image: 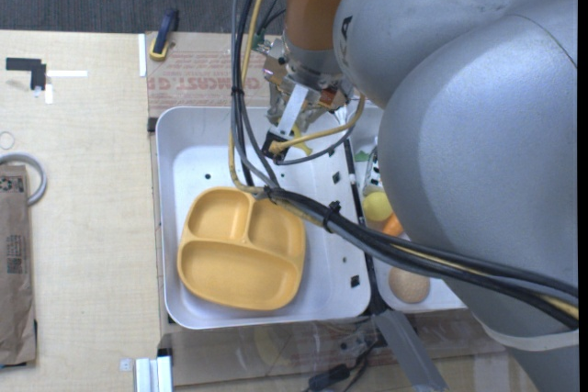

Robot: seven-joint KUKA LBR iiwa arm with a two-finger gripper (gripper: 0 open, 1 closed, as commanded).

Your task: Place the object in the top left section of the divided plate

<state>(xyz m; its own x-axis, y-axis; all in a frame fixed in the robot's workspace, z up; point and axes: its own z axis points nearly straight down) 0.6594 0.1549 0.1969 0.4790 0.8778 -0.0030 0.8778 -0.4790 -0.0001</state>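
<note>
Plate: you can see the yellow divided plate (241, 250) in the left bin (170, 197), near its front left corner.
Claw: the gripper (292, 126) hangs over the back part of the left bin; you cannot tell if it is wide or narrow.
Right bin (439, 296): a yellow ball (375, 205), an orange thing (393, 225) and a tan egg shape (409, 286) sit along its left edge.

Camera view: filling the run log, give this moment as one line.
divided plate: left bin, view's lower half | gripper: over bin's upper half | placement: not yet done
</note>
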